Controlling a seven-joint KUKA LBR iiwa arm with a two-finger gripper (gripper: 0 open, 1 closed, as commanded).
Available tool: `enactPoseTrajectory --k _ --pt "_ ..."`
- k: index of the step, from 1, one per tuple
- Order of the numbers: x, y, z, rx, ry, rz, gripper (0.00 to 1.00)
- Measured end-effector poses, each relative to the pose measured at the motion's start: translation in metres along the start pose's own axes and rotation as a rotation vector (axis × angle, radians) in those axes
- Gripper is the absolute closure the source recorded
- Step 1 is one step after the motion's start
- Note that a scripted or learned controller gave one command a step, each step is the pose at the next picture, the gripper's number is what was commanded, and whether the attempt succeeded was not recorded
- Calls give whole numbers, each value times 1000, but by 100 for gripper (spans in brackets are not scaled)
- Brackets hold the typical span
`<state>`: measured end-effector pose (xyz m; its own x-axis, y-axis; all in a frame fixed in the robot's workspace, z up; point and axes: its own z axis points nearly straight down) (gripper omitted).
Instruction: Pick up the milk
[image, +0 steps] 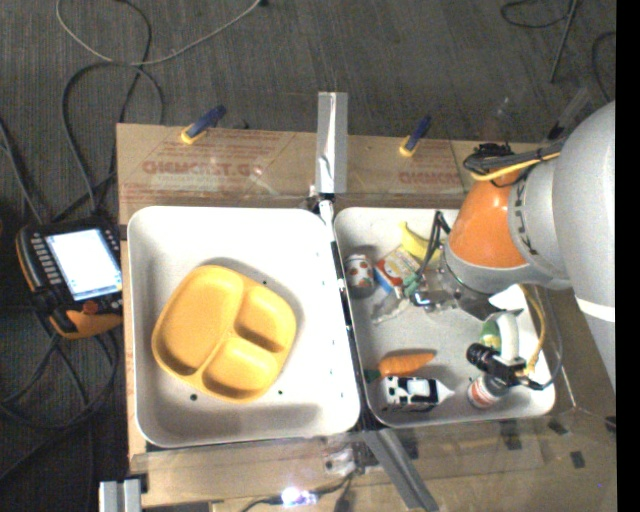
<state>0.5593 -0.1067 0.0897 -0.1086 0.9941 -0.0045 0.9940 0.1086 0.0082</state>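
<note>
We begin with the arm (560, 210), a smooth grey casting with a glossy orange band above the wrist, which reaches in from the right and hangs over the upper part of the right bin (350, 300). Both bins are shallow white trays with rounded corners, set side by side on a bench faced with brown cardboard. The left bin (150, 400) carries a yellow divided plate (227, 330), moulded plastic with three compartments and soft edges. The gripper (430, 292) sits below the orange band among clutter near the bin's upper middle; we cannot tell how its jaws stand, as cables and the wrist hide them. We judge the step in hand to be the approach: nothing shows between the jaws, and the milk is not yet taken. We read the milk (411, 391) as the small black-and-white carton lying on its side at the lower edge of the right bin, just below an orange carrot (408, 360). The carton is boxy and flat-sided, so the next move calls for travel toward the near edge, then a descent squarely across its narrow faces, clear of the carrot and the bin wall.
</note>
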Motion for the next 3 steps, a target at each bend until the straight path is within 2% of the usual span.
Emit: enactPoseTrajectory --k 1,2,3 --pt "2 0 -1 5 -3 -116 0" --pt "-35 -26 -90 10 4 -204 0" --pt "6 -21 0 -2 -1 -116 0"
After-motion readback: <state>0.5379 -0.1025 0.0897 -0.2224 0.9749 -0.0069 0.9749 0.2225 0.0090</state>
